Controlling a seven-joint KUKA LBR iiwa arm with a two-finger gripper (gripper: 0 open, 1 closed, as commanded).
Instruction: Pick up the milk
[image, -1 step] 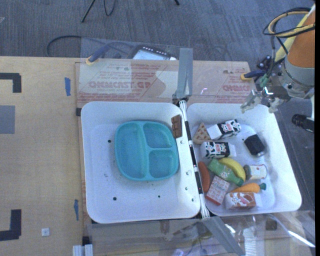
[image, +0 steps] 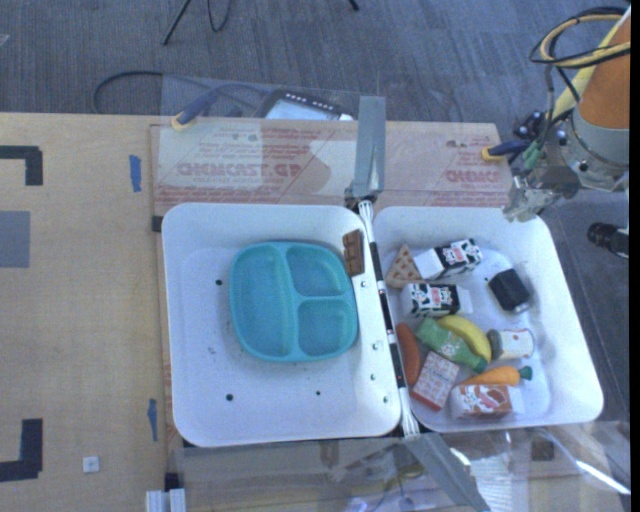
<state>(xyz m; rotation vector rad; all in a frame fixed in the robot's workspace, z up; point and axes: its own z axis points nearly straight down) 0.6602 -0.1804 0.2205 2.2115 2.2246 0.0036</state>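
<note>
my end effector (image: 527, 200) is parked over the right bin's (image: 572, 330) far corner, can't tell its grip state, and the milk (image: 449, 259) lies down-left of it, long axis running left-right

Two white bins side by side on the bench. The left bin (image: 190, 400) has a teal divided plate (image: 294, 300) in it. The right bin (image: 570, 340) is packed with toy food: two cow-print milk cartons (image: 448, 258) (image: 434, 298), a banana (image: 468, 334), a carrot (image: 497, 376), a black block (image: 509, 289) (can't tell what it is). The gripper (image: 527, 200) hangs over the bin's top right corner, well apart from the milk.
</note>
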